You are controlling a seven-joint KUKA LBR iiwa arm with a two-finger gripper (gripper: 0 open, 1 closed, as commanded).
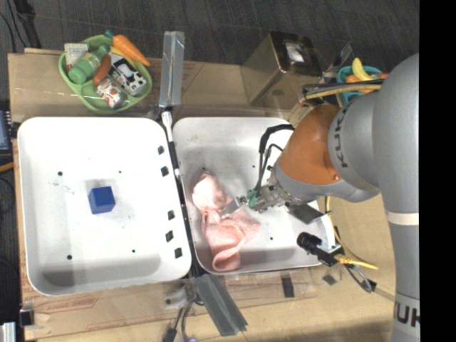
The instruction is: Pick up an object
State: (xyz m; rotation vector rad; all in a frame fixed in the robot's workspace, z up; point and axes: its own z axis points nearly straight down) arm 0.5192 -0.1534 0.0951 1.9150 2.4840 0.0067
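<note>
A crumpled pink cloth (221,226) lies in the right bin (214,141), near its front left. My gripper (241,203) reaches in from the right and sits low at the cloth's right edge, touching or just above it. The grey and orange arm (320,155) covers much of the bin's right side. A blue cube (102,199) rests alone in the left bin (43,255), far from the gripper.
A green bowl (75,91) of toy food stands behind the left bin. A brown box (274,66) and a rack with colourful items (353,73) stand behind the right bin. A metal divider (169,70) runs between the bins.
</note>
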